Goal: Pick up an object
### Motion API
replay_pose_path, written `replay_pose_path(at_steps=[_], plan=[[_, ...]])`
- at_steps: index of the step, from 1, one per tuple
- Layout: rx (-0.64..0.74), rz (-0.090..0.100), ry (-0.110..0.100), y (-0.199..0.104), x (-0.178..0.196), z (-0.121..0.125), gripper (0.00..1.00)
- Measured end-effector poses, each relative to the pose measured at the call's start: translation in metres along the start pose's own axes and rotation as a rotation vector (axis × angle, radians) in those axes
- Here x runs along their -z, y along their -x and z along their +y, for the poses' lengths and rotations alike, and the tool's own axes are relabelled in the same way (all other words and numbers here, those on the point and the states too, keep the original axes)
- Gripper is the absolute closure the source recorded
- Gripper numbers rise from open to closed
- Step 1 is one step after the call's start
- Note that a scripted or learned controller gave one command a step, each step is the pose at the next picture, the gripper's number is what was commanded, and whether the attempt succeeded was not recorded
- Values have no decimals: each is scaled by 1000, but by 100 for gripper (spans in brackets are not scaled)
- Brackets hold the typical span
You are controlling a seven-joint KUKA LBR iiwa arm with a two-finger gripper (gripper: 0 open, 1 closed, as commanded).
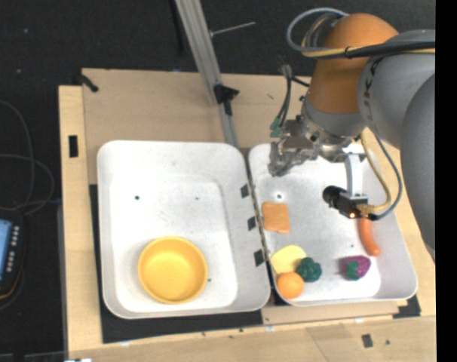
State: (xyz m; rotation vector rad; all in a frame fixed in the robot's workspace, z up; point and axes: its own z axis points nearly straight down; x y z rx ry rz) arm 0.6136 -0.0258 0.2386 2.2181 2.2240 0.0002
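Above right bin (pixel 398 277), fingers (pixel 280 164) hold nothing.

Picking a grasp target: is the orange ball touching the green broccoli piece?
Cannot tell: in the camera view the orange ball and green broccoli piece sit edge to edge, no clear gap.

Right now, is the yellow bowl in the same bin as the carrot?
No, the yellow bowl sits in the left bin, while the carrot lies in the right bin.

Black-edged screen device (pixel 0 253) beside bench (pixel 168 338)
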Motion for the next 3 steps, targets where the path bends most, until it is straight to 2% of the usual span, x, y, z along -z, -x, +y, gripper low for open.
replay_pose_path(at_steps=[2,3], plan=[[0,-1,0,-92,13,38,100],[1,-3,-1,-91,13,38,0]])
